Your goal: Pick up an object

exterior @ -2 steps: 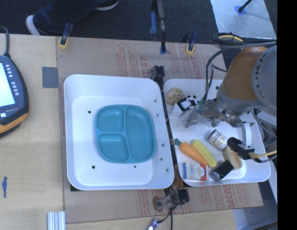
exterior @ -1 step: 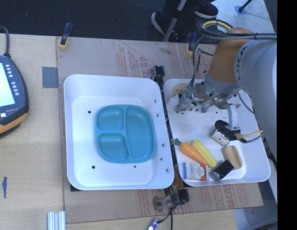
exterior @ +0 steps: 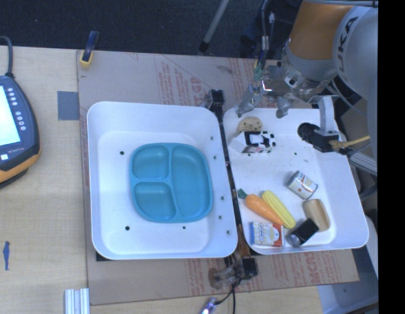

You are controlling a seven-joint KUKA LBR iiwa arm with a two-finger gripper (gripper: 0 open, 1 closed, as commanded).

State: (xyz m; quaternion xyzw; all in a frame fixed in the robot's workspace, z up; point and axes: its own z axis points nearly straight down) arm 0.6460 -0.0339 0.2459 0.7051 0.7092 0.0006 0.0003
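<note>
Over the right bin's [exterior: 349, 195] upper edge my claw [exterior: 263, 105] hangs open and empty, above a carrot [exterior: 260, 207], corn [exterior: 279, 207], can [exterior: 301, 184] and carton [exterior: 265, 233], while the left bin [exterior: 104, 175] holds a blue divided plate [exterior: 171, 182].

Plastic, wood grain and cardboard

Both white bins [exterior: 97, 175] look smooth, slightly glossy plastic; the blue divided plate [exterior: 171, 182] is matt plastic. The tabletop [exterior: 38, 214] shows pale wood grain under a brown cardboard sheet [exterior: 163, 77].

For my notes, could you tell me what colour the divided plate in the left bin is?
Light blue; the plate shows clearly in the camera view.
</note>
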